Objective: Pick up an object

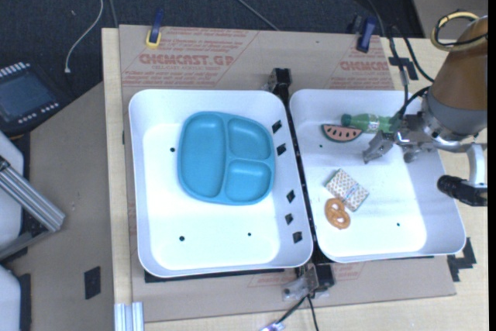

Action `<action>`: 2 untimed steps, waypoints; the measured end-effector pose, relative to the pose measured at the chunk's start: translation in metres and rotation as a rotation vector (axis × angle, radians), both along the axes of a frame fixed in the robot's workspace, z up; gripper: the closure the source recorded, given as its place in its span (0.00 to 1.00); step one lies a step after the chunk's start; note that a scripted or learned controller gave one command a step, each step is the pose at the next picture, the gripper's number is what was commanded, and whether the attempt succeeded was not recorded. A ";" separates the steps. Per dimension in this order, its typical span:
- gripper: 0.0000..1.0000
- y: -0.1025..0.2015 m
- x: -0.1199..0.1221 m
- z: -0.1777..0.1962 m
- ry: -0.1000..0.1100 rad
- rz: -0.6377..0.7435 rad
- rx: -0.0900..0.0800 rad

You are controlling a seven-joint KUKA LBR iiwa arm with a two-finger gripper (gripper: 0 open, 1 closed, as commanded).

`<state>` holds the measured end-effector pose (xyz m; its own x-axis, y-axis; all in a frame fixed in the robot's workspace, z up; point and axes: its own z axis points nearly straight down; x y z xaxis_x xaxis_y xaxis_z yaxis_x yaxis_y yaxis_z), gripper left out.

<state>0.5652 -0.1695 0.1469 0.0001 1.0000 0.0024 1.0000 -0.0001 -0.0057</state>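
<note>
The right bin (434, 232) holds a watermelon-slice toy (342, 132) and a green bottle (363, 121) near its far edge. Closer to the front lie a patterned packet (346, 188) and a small orange pretzel (338, 213). My gripper (390, 153) hangs over the upper middle of this bin, just right of the watermelon slice and below the bottle's end. Its two fingers are spread open, with only white bin floor between them.
The left bin (155, 229) holds a blue divided plate (226, 157). A black divider with clips (288, 167) runs between the bins. The arm's grey body with its orange band (463, 85) covers the right bin's far right corner. Cables lie beyond the bench.
</note>
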 end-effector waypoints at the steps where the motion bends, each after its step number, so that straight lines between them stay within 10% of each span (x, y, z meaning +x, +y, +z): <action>1: 0.00 0.002 -0.001 -0.063 0.000 0.000 0.000; 2: 0.00 0.002 -0.001 -0.062 -0.003 0.000 0.000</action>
